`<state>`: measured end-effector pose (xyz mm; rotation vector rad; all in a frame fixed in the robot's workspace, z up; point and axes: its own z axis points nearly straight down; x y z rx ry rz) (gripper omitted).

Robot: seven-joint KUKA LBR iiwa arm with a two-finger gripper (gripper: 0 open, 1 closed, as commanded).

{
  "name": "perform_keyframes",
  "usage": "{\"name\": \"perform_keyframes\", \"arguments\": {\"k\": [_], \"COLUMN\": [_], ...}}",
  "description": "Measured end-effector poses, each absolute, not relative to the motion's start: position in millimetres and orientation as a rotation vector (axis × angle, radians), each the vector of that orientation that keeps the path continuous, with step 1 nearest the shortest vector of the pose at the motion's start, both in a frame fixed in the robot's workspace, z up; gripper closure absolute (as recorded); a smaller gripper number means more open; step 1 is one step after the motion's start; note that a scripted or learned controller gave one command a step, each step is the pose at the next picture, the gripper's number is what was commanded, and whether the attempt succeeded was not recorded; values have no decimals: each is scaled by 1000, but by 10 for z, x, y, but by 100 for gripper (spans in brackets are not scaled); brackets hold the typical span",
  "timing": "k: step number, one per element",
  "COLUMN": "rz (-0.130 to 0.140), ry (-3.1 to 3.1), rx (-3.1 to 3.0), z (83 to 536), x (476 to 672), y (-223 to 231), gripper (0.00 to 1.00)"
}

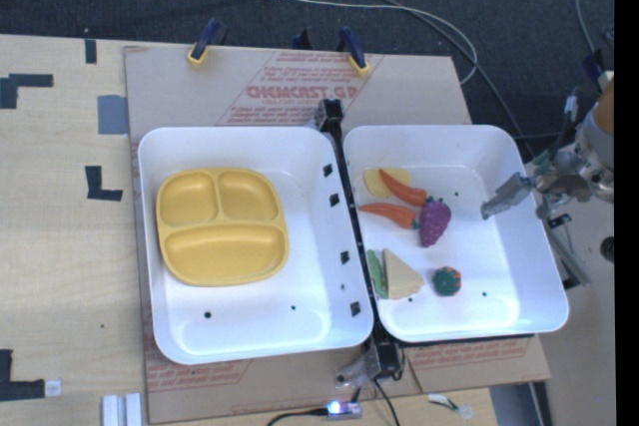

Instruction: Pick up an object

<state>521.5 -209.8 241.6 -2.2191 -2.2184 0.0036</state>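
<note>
Several toy foods lie in the right bin (499,314): two orange carrots (402,187) (387,212), a pale yellow piece (375,180) behind them, a purple grape bunch (433,221), a tan wedge (402,275) beside a green strip (375,272), and a small red and green fruit (446,280). My gripper (521,200) hangs over the bin's right side, to the right of the grapes and apart from them. It looks open, one grey finger (504,197) slanting down to the left, with nothing between the fingers.
The left bin (160,314) holds a yellow divided plate (222,224). A black divider with clips (344,214) runs between the bins. Cables (399,10) cross the dark floor behind the bench, and two blue-yellow clamps (203,43) (351,50) hold the cardboard's far edge.
</note>
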Motion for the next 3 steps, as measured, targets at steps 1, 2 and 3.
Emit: {"name": "perform_keyframes", "arguments": {"k": [1,2,3], "rz": [0,5,5], "ry": [-2222,-2218,-2218], "rx": [-2221,-2217,-2217], "z": [2435,1803,1173], "x": [5223,5214,5227], "y": [-2098,-2084,-2088], "gripper": [0,0,0]}}
